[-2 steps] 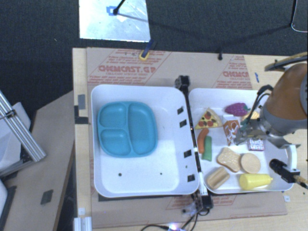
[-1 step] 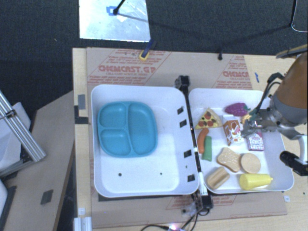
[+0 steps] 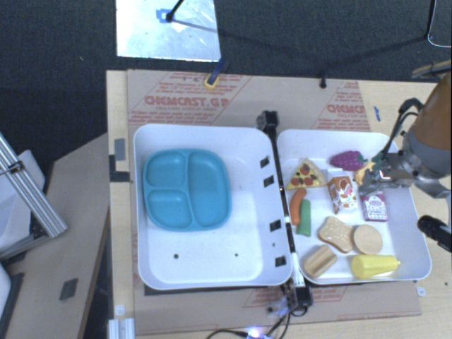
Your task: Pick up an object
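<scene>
Several toy foods fill the right bin [image 3: 422, 256], the small red carton [image 3: 374, 206] lying just below the gripper [image 3: 379, 177], whose state I cannot tell, while cardboard [image 3: 185, 99] on the tabletop reads "CHEMCAST GP".

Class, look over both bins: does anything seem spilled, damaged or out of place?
Nothing stands out. The blue divided plate lies flat in the left bin; the toy foods, such as the pizza slice and bread slice, lie loose inside the right bin.
</scene>
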Robot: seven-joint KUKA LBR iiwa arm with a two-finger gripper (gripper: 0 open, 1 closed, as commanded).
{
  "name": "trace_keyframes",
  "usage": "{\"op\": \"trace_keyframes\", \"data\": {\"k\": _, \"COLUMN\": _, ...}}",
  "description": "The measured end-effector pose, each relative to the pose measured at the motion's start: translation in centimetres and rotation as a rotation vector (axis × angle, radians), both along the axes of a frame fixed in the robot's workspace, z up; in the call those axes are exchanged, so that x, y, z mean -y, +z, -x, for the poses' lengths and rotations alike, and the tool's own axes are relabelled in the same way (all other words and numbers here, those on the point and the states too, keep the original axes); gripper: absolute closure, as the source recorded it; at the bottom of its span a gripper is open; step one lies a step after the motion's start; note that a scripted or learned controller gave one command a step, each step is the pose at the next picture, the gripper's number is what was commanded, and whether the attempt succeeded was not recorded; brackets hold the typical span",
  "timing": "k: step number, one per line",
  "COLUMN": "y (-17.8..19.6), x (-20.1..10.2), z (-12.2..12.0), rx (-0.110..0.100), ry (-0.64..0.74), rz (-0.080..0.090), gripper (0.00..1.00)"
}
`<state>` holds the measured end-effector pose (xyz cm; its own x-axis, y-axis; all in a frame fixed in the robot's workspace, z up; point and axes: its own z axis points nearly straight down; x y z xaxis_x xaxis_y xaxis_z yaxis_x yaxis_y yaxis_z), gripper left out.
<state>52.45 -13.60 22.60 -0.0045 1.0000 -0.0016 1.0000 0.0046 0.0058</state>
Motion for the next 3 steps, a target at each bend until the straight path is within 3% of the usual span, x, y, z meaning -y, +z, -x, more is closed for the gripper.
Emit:
{"op": "trace_keyframes", "data": {"k": 2, "y": 1.5, "x": -9.7, "z": -3.4, "rx": -0.003, "ry": 0.006, "rz": -0.004, "gripper": 1.0}}
{"op": "trace_keyframes", "data": {"k": 3, "y": -0.1, "x": -15.0, "z": -5.5, "rx": -0.003, "ry": 0.005, "rz": -0.003, "gripper": 1.0}}
